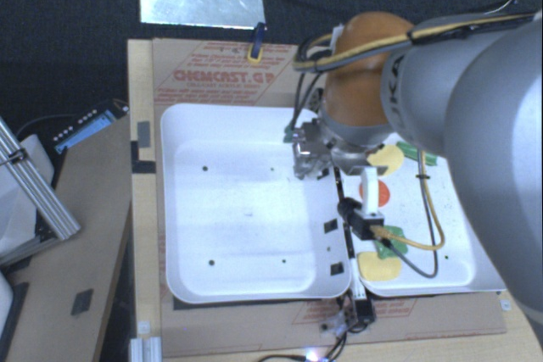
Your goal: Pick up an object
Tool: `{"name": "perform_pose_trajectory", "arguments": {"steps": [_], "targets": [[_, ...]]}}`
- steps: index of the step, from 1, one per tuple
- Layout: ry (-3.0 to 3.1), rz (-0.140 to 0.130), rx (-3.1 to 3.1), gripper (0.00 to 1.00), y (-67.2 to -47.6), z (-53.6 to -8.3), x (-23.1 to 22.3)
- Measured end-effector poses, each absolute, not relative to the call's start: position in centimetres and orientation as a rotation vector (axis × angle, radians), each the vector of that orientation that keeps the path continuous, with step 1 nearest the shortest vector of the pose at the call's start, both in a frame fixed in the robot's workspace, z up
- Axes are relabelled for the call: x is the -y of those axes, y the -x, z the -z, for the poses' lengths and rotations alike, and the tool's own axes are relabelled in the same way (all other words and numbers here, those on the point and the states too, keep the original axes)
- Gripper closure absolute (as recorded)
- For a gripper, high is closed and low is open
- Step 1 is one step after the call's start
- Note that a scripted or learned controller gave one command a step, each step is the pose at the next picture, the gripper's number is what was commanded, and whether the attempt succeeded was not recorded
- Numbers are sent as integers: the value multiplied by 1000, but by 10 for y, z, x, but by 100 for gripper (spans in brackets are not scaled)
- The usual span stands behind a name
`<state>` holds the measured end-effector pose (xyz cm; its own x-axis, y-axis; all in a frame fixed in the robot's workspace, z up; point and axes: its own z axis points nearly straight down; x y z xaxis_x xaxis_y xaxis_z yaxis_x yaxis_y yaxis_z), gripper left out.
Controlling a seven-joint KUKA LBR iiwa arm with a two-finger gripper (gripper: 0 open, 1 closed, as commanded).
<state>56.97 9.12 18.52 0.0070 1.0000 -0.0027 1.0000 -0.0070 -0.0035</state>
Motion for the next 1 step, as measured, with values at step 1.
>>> {"name": "perform_pose_trajectory", "arguments": {"steps": [1], "targets": [[2207, 16, 2238, 100, -591, -247, -204]]}}
